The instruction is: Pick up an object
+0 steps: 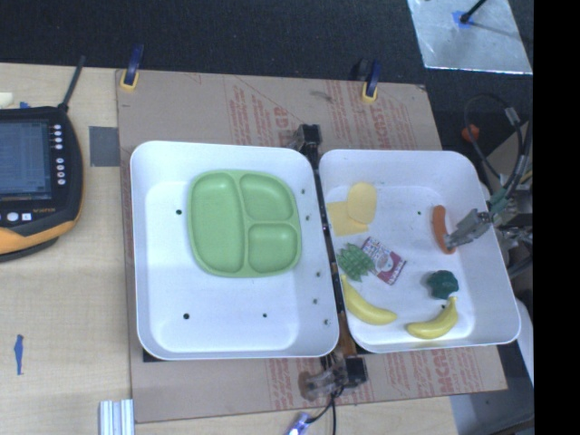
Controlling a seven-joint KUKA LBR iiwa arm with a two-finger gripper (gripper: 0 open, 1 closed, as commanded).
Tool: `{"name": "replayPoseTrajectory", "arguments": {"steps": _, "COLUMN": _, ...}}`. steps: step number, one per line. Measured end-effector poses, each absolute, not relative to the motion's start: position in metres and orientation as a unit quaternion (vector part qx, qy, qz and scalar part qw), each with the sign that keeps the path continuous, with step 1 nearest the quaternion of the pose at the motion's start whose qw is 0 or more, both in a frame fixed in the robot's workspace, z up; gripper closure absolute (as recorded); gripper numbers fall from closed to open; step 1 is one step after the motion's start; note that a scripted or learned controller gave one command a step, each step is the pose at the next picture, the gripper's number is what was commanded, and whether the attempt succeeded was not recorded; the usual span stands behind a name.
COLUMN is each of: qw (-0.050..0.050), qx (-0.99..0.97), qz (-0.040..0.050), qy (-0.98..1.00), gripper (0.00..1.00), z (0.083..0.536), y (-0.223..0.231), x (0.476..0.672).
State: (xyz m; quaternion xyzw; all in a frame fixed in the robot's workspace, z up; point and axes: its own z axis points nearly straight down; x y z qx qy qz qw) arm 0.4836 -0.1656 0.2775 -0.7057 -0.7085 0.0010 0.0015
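Right now the metal hand [464, 229] sits beside a smooth orange sausage [439, 227], grip unclear; a knobbly green lump [442, 284] and curved yellow bananas [433, 323] lie below it.

A brown board [272, 116] is laid on the pale worktop [54, 333] and is held at its far edge by two clamps [132, 69]. A teach pendant [32, 184] with a dark screen and an orange rim is seen at the worktop's left edge. A grey tape patch [105, 146] is stuck between the pendant and the board. A small blue mark [19, 352] is seen near the worktop's near left corner. Beyond the far right corner, a grey sheet [467, 21] is laid on the dark floor [227, 12]. Cables [494, 139] are gathered past the right edge.
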Motion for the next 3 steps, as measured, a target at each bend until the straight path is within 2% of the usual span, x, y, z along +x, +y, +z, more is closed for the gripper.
{"name": "replayPoseTrajectory", "arguments": {"steps": 1, "qw": 0.002, "qx": -0.705, "qz": 0.0016, "qy": -0.709, "gripper": 0.00, "z": 0.091, "y": -0.192, "x": 0.510}}
{"name": "replayPoseTrajectory", "arguments": {"steps": 2, "qw": 0.001, "qx": -0.704, "qz": 0.0015, "qy": -0.710, "gripper": 0.00, "z": 0.123, "y": -0.107, "x": 0.580}}
{"name": "replayPoseTrajectory", "arguments": {"steps": 3, "qw": 0.000, "qx": -0.706, "qz": 0.0008, "qy": -0.708, "gripper": 0.00, "z": 0.161, "y": -0.179, "x": 0.612}}
